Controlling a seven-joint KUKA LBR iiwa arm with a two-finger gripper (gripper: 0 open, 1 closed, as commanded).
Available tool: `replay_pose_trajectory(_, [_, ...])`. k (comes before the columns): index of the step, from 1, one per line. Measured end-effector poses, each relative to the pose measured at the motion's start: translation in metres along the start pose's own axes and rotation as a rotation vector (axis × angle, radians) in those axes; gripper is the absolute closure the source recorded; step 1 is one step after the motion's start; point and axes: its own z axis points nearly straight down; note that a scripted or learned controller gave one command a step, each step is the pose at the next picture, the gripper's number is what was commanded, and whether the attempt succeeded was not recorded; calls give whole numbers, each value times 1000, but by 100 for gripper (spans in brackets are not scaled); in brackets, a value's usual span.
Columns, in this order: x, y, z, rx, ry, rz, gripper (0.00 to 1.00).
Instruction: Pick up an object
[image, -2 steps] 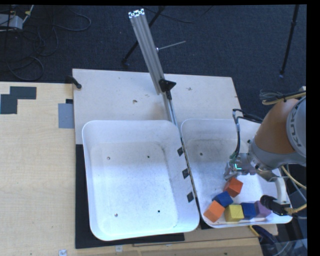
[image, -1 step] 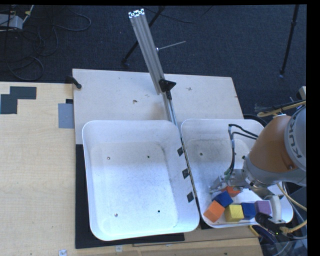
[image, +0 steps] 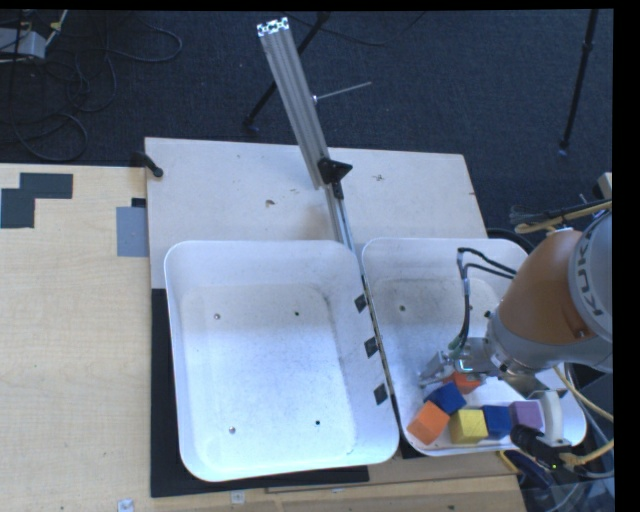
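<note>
Down in the right bin (image: 420, 290), the gripper (image: 447, 368) sits low just above the blocks crowded in the near corner: orange block (image: 428, 423), blue block (image: 447, 397), yellow block (image: 468, 426), a second blue block (image: 496, 420) and purple block (image: 527, 414). I cannot tell how the pincer stands. That bin's far half lies bare, as does the left bin (image: 260, 360) beside it

Arm (image: 550, 300): grey with orange band, entered from the right, bent downward at the wrist. Tool (image: 445, 368): metallic, lowered, angled toward the left.
</note>
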Motion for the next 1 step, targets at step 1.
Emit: replay_pose_trajectory(1, [-16,32,0,3,1,-7,0])
